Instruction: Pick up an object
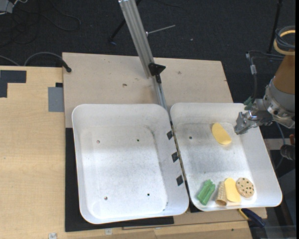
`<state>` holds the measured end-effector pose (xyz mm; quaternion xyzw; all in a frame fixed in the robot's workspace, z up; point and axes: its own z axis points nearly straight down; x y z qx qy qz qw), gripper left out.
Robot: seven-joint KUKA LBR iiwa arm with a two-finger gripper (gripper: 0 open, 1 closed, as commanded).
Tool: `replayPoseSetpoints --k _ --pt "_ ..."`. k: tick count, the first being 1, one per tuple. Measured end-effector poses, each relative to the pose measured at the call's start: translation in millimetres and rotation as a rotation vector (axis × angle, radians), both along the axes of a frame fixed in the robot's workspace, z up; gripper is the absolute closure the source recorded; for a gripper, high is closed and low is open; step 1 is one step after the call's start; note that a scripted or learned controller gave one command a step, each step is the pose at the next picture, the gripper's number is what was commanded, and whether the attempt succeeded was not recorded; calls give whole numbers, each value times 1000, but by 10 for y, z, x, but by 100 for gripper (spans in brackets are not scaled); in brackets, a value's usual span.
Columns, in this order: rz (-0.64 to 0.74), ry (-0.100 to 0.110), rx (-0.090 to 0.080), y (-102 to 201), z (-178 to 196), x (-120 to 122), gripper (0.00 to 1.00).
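The gripper (240,123) hangs over the right bin (204,118) near its right rim, just beside a yellow oval piece (221,133); whether it is open or closed cannot be told. Along the bin's front edge lie a green block (206,191), a cone (222,194), a yellow slice (232,190) and a cookie (244,187)

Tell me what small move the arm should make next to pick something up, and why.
Probably shift the gripper a little toward the left and lower it over the yellow oval piece. That piece lies alone in the right bin, just beside the gripper, while the green piece, cone and cookie crowd the near edge.
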<state>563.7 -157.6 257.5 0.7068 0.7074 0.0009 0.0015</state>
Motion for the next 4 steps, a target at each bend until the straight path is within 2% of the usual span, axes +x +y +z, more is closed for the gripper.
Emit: replayPoseSetpoints --k 2,3,4 --pt "4 8 4 1060 -254 210 100" --pt "4 6 3 1625 -169 263 100" --pt "3 9 2 2148 -325 309 100"
